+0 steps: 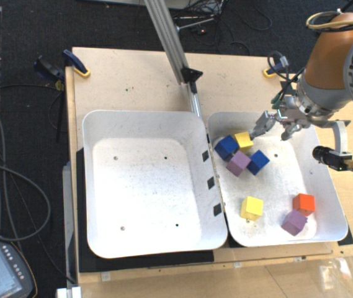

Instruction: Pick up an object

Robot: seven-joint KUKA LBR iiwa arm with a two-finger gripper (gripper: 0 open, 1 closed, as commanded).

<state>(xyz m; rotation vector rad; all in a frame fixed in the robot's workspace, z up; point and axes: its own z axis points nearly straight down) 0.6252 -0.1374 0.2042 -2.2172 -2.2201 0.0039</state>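
Observation:
The right bin [325, 194] holds several small cubes. A cluster sits at its upper left: a blue cube [226, 146], a yellow cube [244, 141], a purple cube [239, 163] and a second blue cube [259, 161]. Lower down lie another yellow cube [252, 207], an orange cube [304, 203] and a purple cube [294, 222]. My gripper [275, 129] hangs over the bin's upper part, just right of the cluster, fingers spread open with nothing between them.
The left bin [142, 182] lies beside the right one. A slanted metal pole [170, 42] runs down to the gap between the bins. Clamps [77, 64] sit at the bench's far corners. A black fitting [332, 158] juts from the arm over the bin's right rim.

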